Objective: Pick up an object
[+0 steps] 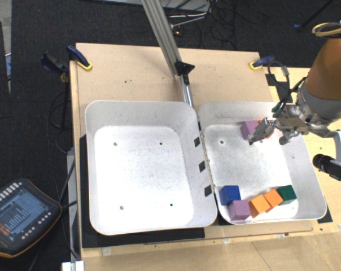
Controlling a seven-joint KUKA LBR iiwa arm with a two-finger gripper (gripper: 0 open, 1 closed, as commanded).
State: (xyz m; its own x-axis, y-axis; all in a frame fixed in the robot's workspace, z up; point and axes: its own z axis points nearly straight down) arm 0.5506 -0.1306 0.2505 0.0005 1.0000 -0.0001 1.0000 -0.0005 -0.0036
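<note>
Progress looks early: tool point(270, 131) hovers open at right of frame, just beside a purple block point(248, 129) in the right bin point(306, 174); nothing gripped, pick remains undone.

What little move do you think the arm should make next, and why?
Probably a short drop onto the pale purple block beside the gripper near the far side of the right bin. That block lies alone and closest. The blue, purple, orange and green blocks crowd the near wall.
</note>
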